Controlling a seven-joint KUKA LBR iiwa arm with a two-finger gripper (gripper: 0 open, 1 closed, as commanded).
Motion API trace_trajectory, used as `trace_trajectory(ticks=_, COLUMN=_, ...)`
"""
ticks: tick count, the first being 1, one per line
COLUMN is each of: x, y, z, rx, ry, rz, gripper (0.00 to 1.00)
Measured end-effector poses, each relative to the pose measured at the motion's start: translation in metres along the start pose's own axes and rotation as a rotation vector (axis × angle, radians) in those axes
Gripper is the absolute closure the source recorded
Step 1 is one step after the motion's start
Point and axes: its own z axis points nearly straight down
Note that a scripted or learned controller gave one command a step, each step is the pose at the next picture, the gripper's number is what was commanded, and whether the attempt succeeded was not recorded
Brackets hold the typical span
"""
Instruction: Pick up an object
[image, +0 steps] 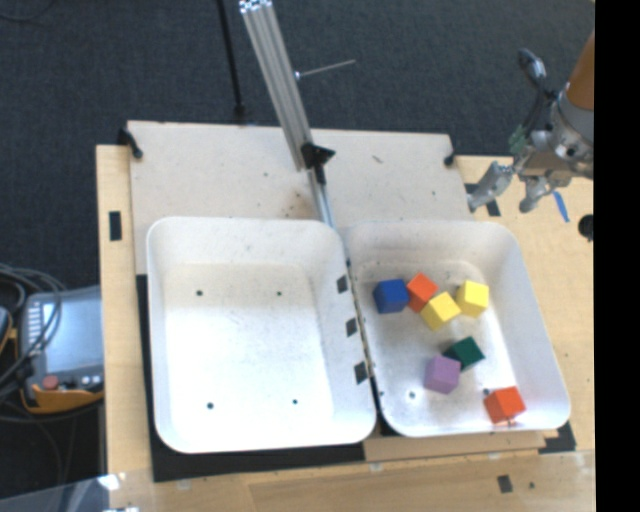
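At frame left the left bin (250, 330) holds nothing to pick; every candidate lies in the right bin (530, 300). Across it from left to right: a blue cube (391, 295), an orange cube (421, 288) touching it, a yellow cube (439, 311) just below, a second yellow cube (473, 296), then lower down a purple cube (442, 374) with a green cube (465, 351) against its upper right, and a second orange cube (504, 403) alone near the bin's lower right corner.

The gripper (520, 190) hangs at upper right of the frame, above the tabletop (300, 175) beyond the bin's far rim — well apart from every cube. I judge this the approach step, nothing grasped yet. The fingers look spread fairly wide and hold nothing. The next move calls for travelling down-frame over the bin and descending on one cube — the lone orange one offers the most room
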Motion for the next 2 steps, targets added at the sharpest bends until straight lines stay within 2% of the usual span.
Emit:
trace_trajectory(ticks=1, x=0.0, y=0.0, z=0.0, rx=0.001, ry=0.0, rz=-0.003, gripper=0.0)
trace_trajectory(ticks=2, x=0.004, y=0.002, z=0.062, rx=0.005, ry=0.001, rz=-0.006, gripper=0.0)
